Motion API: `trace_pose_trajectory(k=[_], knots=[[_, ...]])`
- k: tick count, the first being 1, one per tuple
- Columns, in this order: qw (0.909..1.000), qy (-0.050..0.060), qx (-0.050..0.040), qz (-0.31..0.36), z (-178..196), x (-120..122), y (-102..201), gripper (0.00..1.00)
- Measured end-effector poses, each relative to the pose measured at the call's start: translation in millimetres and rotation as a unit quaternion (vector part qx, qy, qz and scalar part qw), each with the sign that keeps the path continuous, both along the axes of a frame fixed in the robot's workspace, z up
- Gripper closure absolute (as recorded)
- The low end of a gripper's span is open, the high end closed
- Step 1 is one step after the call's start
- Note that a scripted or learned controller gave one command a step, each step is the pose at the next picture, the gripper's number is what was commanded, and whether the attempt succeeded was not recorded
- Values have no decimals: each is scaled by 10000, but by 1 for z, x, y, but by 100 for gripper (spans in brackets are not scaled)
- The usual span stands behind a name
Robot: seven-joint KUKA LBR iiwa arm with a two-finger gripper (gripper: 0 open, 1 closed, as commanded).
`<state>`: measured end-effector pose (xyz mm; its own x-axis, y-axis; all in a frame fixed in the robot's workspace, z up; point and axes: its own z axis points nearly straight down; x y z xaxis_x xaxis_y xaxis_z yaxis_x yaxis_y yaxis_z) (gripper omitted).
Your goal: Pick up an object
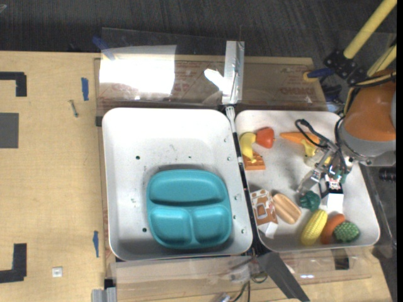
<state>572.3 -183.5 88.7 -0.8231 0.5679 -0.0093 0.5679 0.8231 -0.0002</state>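
White plastic bins sit side by side on the tabletop (44, 168). The left bin (119, 137) carries a teal tray (187, 207) with compartments, lying toward its near edge. The right bin (365, 200) holds the candidates for picking: a red and yellow piece (257, 141) with an orange block (254, 162) by the dividing wall, an orange carrot-like piece (293, 137), a bun-like piece (285, 207) beside a brown-and-white card (262, 207), a corn cob (314, 226), and an orange and green piece (340, 229) in the near right corner. They lie scattered, which looks meant to give the program varied targets.

The arm comes in from the right, its orange band (371, 115) above the right bin, and the tool (322, 172) hangs low over the bin's middle, close to a small dark-green item (308, 200). That item seems the likeliest target, though this is a judgement.

Cables and metal parts clutter the tool's tip, so how far it is open, and whether it has hold of anything, cannot be told. The green item is small and partly shadowed; its shape is unclear. The arm's upper part is cut off at the frame's edge
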Motion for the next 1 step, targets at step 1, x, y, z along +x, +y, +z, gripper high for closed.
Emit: trace_pose_trajectory(k=[1], knots=[[9997,-8,14,233,0,-81,5,0]])
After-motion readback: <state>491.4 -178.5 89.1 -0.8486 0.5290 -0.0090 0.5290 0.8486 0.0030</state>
